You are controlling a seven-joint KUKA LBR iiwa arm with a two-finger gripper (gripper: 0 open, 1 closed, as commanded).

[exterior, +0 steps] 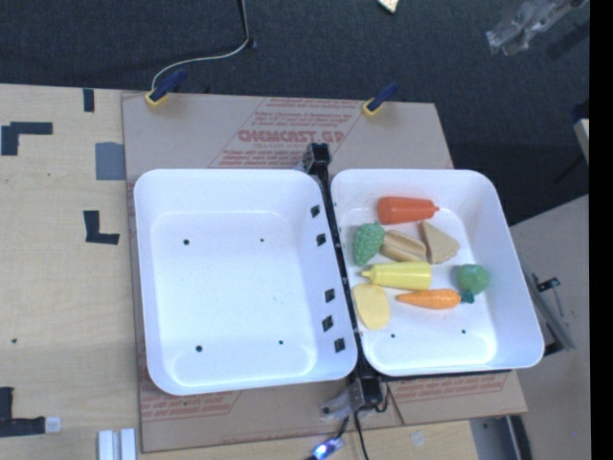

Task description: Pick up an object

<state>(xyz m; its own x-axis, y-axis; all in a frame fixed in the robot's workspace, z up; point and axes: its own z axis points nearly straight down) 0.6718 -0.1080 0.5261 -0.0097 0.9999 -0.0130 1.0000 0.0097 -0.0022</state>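
White plastic toys crowd the right bin (498, 257), and that crowding is the main risk. From the camera view, the red pepper (407, 209) lies at the far side; nearer come the broccoli (368, 243), a bread roll (403, 247) and a tan wedge (440, 243), all touching or just beside one another. The yellow corn (397, 276), a pale yellow piece (372, 307), the carrot (430, 300) and a green round toy (472, 278) sit nearest. Fingers coming down into this cluster would likely land on two things at once or push one aside, and the smooth rounded shapes may squirt out.

Broccoli and the pale piece lie close to the dividing wall, which leaves little room on that side. Open floor lies along the near and right parts of this bin. The left bin (153, 286) offers plenty of room.

At the far right corner, the gripper (525, 22) shows blurred, well apart from the toys; whether it is spread I cannot tell.
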